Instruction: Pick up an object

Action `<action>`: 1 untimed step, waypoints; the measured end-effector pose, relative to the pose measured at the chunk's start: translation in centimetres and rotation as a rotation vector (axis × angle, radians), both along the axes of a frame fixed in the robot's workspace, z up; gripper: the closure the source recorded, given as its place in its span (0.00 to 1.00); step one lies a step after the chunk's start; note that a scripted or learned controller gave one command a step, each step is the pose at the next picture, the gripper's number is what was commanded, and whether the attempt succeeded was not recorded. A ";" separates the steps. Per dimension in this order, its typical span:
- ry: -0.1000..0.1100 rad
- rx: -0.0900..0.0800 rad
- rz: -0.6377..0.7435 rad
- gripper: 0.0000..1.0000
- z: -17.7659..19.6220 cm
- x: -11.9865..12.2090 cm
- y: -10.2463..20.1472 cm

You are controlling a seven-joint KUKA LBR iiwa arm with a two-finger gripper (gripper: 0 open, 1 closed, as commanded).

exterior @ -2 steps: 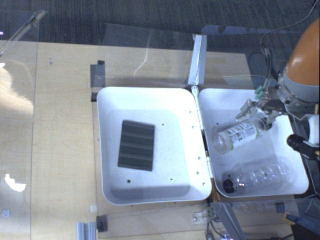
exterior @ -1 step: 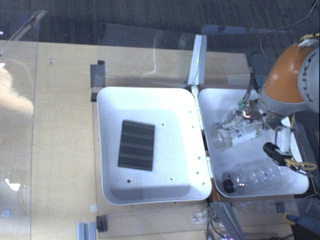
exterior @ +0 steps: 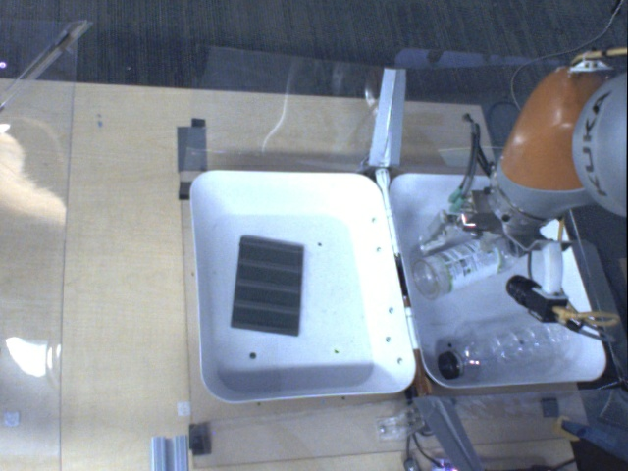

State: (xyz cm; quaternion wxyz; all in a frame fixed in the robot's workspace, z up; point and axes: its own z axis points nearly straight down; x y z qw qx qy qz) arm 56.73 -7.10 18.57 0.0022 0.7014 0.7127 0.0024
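My gripper hangs over the right bin, near its back half. Just below it and to the front-left lies a clear plastic bottle on its side, its wide end toward the wall between the bins. The gripper's tip is right at the bottle's upper edge, and I cannot tell whether they touch. A second clear bottle with a black cap lies along the front of the same bin. A black ribbed rectangular block lies flat in the left bin.
The two bins share a raised middle wall. A metal post stands behind them. The arm's orange and grey body covers the back right of the right bin. Bare wooden bench lies to the left.
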 end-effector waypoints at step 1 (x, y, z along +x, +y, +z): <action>0.003 0.001 -0.175 0.00 -0.1 -2.6 -0.4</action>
